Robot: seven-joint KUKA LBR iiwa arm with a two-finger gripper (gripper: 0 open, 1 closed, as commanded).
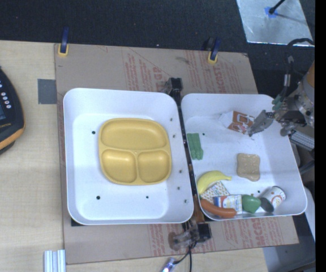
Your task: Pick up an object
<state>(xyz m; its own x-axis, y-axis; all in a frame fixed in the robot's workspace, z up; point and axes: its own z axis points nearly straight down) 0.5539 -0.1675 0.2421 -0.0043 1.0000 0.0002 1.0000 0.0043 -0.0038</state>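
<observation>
Reaching in low over the right bin [287, 146], our gripper [257, 124] hangs at the packet [239, 121], its grip unreadable to us, with the toast [248, 166] nearer that bin's middle.

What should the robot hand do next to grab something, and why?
Probably drop a little lower onto the small packet. The hand sits at the right bin's upper right, its tip right beside that packet, nearer than the toast slice or the toys at the bottom.
</observation>
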